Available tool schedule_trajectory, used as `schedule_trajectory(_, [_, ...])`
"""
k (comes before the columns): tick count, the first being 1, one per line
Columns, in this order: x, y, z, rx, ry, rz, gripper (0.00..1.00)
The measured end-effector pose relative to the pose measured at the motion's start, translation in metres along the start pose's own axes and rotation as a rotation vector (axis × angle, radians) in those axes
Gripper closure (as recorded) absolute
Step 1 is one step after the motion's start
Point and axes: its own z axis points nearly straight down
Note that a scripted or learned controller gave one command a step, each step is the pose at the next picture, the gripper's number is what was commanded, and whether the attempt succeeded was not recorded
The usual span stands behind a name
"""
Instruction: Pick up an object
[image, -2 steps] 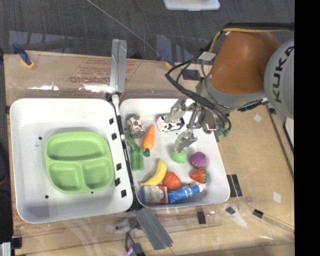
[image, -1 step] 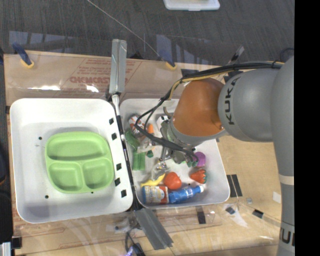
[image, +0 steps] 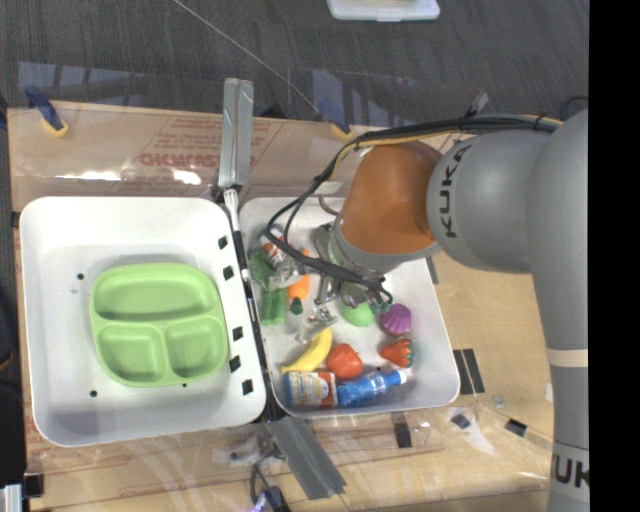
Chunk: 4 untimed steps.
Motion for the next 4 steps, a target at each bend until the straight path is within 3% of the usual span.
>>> schedule_trajectory(1, [0.007,-0.001,0.000,-0.001,-0.003,0.221,0.00])
schedule_trajectory(2, [0.004,0.002,0.006,-0.001,0.006,0.260,0.00])
schedule_trajectory(3, [0.003,0.003,-0.004,-0.001,0.006,0.254,1.00])
schedule_trajectory(4, [-0.034,0.042,-0.110,0.000,0.001,0.327,1.00])
